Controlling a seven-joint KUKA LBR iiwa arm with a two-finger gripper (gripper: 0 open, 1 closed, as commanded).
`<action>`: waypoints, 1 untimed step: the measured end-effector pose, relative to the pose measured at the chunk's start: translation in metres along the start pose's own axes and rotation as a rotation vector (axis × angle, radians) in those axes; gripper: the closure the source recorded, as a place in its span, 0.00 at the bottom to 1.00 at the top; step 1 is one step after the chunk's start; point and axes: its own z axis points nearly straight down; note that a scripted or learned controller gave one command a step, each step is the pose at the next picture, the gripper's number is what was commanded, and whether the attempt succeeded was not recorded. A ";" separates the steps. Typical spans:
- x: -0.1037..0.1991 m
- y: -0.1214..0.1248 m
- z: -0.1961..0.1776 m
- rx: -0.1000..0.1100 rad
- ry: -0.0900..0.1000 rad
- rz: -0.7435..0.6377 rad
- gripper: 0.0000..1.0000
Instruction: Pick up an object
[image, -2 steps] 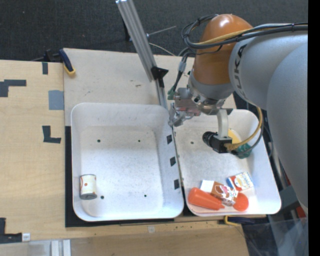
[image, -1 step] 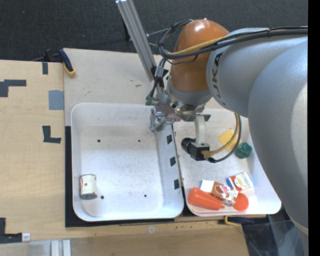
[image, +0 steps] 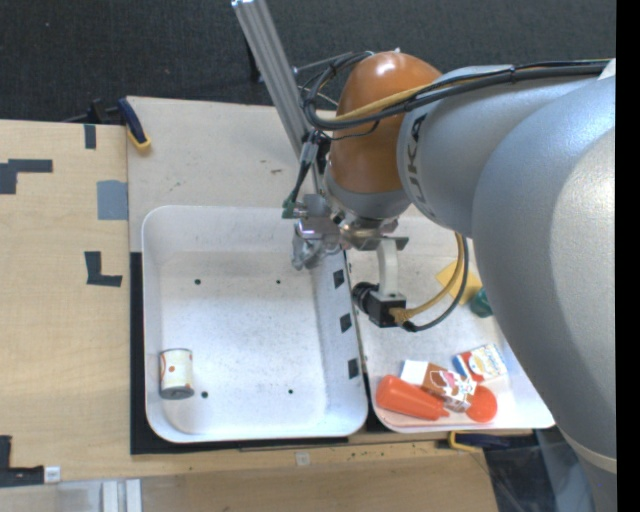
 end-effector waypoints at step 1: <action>0.003 0.007 -0.002 -0.003 0.001 0.000 1.00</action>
